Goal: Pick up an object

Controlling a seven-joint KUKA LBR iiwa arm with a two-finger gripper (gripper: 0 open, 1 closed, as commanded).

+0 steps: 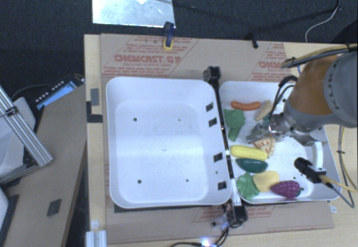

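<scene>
Gripper (263,133) low in right bin (313,193), centre-right of frame, over tan toy (267,143); finger state cannot tell. Step: reaching for grasp, probably. Next: close on toy beside yellow corn (249,152), lift straight.

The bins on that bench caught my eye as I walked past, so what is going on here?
A grey robot arm with an orange band reaches in from the right over the right bin, which holds toy food: a sausage, a yellow corn cob, purple grapes and some green pieces. Its gripper is low among the items near the bin's middle, beside a tan piece. Whether it has hold of anything is unclear. The left bin sits beside it.
</scene>
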